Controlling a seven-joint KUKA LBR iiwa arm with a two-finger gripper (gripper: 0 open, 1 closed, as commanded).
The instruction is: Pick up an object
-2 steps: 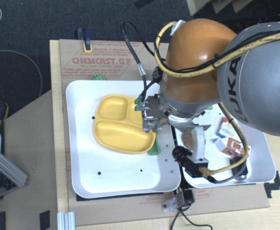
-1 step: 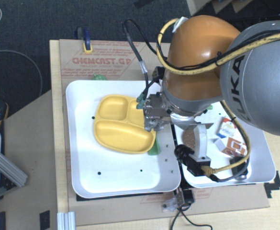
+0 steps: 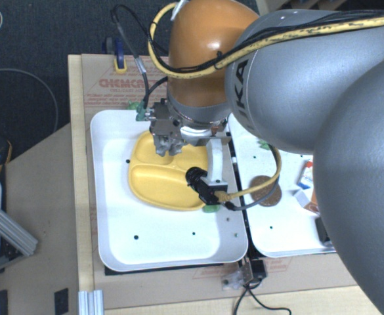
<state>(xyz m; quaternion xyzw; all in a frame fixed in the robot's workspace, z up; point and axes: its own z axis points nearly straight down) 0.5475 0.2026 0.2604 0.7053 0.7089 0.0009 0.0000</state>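
A big yellow rounded object (image 3: 160, 186) lies in the middle of the left white bin (image 3: 159, 245), with a second yellow lobe (image 3: 146, 151) behind it. My gripper (image 3: 167, 147) hangs straight down from the orange-banded wrist and reaches the top of the yellow object at its back part. The wrist hides the contact spot, so a grasp cannot be made out. A small green piece (image 3: 210, 208) peeks out at the yellow object's right edge.
The right white bin (image 3: 277, 245) holds a brown round object (image 3: 269, 190) and a red, white and blue item (image 3: 306, 178), both partly under the arm. A cardboard sheet (image 3: 113, 84) lies under the bins. The arm covers the upper right.
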